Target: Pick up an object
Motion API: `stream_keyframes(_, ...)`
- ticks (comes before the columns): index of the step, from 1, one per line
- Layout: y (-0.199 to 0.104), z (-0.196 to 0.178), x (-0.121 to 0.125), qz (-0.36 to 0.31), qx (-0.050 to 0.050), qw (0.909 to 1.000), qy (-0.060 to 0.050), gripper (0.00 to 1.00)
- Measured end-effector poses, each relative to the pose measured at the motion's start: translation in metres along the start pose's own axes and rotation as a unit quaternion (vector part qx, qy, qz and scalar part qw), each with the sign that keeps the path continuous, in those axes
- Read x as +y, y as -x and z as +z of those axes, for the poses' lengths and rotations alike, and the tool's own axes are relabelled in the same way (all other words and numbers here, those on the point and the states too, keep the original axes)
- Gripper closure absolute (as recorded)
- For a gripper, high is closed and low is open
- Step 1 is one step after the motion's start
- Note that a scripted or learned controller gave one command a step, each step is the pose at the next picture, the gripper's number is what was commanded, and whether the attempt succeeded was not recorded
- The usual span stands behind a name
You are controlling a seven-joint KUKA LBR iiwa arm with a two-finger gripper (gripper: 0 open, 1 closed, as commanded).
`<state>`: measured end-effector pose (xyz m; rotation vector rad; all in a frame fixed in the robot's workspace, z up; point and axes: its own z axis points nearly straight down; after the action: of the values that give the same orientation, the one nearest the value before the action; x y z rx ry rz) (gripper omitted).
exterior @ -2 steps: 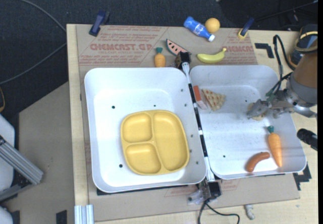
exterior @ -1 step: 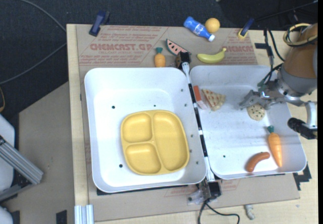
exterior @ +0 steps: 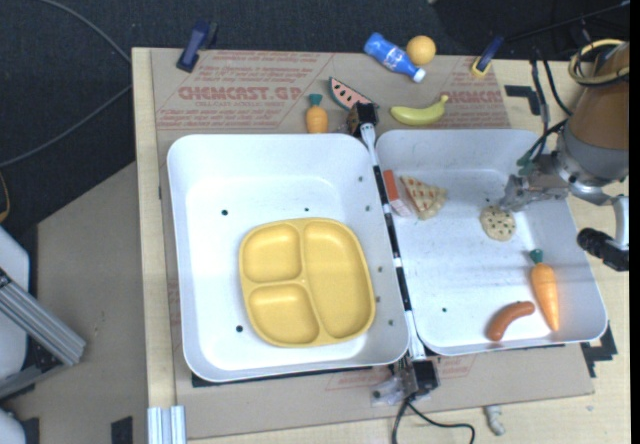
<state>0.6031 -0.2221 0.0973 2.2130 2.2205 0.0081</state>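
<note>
A rounded grey metal robot arm [exterior: 592, 147] is seen, topped by a glossy orange band [exterior: 603, 117]. Black cables [exterior: 545, 97] are draped beside it, and a yellow cable loop [exterior: 597, 60] is coiled above.

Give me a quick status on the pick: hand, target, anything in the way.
Hand low in right bin, just above cookie. Nothing held that shows. Carrot and sausage nearer the front, clear of it.

Plate [exterior: 305, 281] in left bin [exterior: 200, 192]; carrot [exterior: 545, 294] in right bin [exterior: 450, 332]

hand [exterior: 516, 194] above cookie [exterior: 497, 223], right bin [exterior: 450, 332]
</note>
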Motion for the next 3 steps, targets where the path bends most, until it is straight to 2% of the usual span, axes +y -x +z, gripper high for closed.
stream_keyframes(1,-0.032,-0.091,-0.043,0.001,0.000,1.0000,-0.003,1.00)
stream_keyframes(2,0.002,-0.090,-0.003,0.001,-0.001,1.0000,-0.003,1.00)
stream_keyframes(3,-0.053,-0.086,-0.005,0.001,0.001,1.0000,-0.005,1.00)
